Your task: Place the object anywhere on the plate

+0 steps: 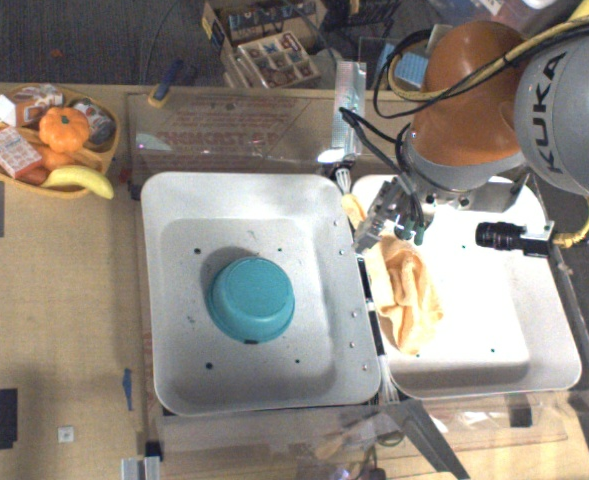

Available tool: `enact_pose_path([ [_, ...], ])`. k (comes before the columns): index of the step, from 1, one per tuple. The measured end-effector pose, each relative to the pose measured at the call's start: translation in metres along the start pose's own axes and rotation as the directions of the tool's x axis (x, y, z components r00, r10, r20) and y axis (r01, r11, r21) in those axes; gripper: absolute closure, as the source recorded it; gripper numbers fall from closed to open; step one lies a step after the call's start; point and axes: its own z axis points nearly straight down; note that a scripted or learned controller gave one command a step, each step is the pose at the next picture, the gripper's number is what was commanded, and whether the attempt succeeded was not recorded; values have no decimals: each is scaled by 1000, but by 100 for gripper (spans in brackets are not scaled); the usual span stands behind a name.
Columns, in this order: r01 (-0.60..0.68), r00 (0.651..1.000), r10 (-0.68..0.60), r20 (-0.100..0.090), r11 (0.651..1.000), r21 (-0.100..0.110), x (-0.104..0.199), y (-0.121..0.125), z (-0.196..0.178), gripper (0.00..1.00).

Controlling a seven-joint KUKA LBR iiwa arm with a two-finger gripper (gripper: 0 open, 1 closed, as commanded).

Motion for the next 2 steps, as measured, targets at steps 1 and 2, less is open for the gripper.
enact_pose_path([
  [1,386,923,-386,1,923,-1,31,37,-2,100],
  [2,386,923,-386,1,923,-1,31,37,-2,0],
])
